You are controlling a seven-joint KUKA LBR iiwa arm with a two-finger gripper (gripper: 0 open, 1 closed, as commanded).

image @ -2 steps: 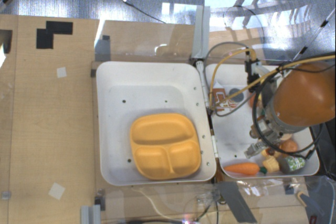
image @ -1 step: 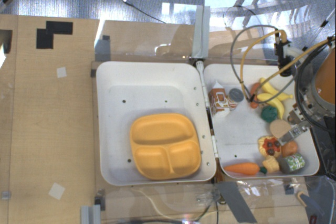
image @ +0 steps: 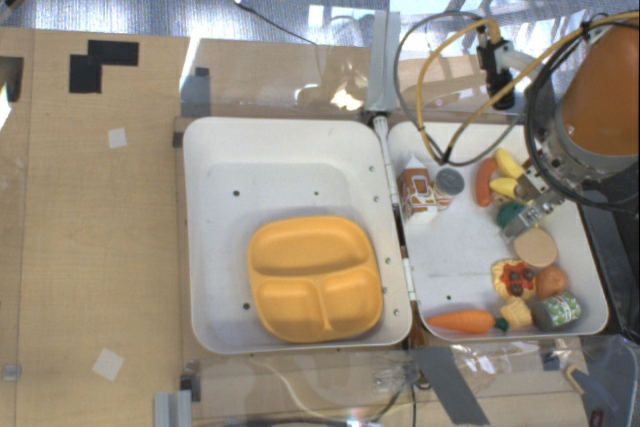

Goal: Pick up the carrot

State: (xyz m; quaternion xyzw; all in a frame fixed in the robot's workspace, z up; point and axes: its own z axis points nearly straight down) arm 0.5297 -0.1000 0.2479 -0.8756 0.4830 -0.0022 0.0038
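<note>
Bulky rounded arm (image: 600, 105), wide orange band glossy under the lights, dark grey ring beneath. Yellow and black cables (image: 450, 75) looping off in broad arcs toward a small black fitting. At the wrist, a metallic grey gripper (image: 535, 205), boxy, with pale silver edges.
</note>
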